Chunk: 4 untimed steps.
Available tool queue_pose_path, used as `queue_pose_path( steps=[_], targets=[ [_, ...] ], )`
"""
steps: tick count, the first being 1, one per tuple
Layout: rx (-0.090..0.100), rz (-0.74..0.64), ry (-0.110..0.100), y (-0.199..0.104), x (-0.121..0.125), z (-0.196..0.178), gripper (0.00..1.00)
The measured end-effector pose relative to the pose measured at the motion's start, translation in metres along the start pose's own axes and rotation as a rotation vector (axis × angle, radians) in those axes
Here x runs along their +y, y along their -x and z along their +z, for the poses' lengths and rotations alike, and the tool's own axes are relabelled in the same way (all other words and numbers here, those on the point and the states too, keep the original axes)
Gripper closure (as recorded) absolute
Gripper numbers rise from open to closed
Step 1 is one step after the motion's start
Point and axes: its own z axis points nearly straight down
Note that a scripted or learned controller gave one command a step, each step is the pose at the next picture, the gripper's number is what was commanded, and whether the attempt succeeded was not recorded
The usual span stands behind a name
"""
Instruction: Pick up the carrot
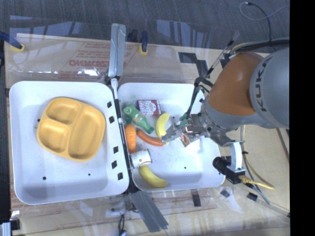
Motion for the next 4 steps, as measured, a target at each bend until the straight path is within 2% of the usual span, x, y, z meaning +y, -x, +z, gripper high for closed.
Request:
queue_pose_path(
  steps=[1, 2, 3, 4],
  targets=[
    [0.001, 0.390, -0.001, -0.073, 0.001, 0.024, 0.00],
    [-0.001, 0.481, -0.002, -0.149, 0.064, 0.027, 0.00],
    [-0.001, 0.475, -0.008, -0.150, 0.063, 0.018, 1.00],
    [0.000, 0.347, 0.002, -0.086, 0.030, -0.057, 1.00]
  ],
)
